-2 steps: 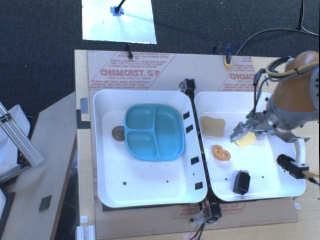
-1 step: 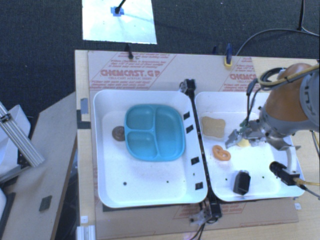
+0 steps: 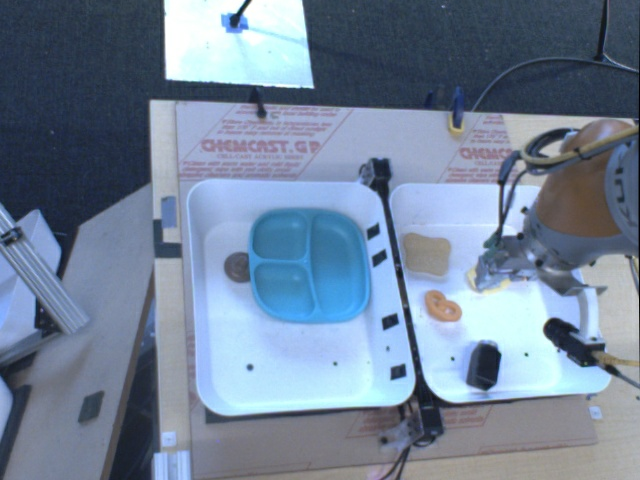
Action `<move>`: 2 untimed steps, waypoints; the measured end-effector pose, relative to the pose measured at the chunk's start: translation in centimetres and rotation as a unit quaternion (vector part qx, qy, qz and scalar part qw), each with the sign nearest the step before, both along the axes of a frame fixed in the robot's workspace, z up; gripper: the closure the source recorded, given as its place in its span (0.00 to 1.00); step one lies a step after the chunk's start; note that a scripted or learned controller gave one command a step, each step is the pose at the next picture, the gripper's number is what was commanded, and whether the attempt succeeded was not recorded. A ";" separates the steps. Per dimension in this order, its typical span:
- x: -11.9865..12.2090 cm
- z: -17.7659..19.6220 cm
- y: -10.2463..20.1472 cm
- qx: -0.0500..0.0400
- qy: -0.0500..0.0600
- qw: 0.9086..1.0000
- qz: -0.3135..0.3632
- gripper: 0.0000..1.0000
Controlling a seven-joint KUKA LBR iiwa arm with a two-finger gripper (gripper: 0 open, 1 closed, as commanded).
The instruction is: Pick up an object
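The right bin (image 3: 520, 380) holds a tan bread-like slice (image 3: 427, 254), an orange ring-shaped piece (image 3: 442, 306) and a black block (image 3: 484, 364). My gripper (image 3: 489, 274) is low in this bin, right of the tan slice and up-right of the orange piece. A small yellow object (image 3: 500, 284) lies right at the gripper's tip, partly hidden by it. Whether it is touching or held cannot be made out.
In the left bin (image 3: 215, 368) sit a blue divided plate (image 3: 305, 265) and a small brown round piece (image 3: 237, 266) beside the plate's left edge. The grey arm with its orange band (image 3: 590, 183) covers the right bin's far right. A black clamp-like part (image 3: 570, 341) sticks out near the right rim.
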State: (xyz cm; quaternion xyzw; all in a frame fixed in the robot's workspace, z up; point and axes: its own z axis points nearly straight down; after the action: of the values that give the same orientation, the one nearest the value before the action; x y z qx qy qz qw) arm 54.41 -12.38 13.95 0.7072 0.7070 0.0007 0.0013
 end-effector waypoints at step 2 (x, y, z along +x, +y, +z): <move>0.3 11.4 -0.4 -0.001 -0.002 1.000 0.002 1.00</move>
State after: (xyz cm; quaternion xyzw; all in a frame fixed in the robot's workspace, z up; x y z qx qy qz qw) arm 54.66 -12.76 25.30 0.7058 0.7084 0.0017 0.0032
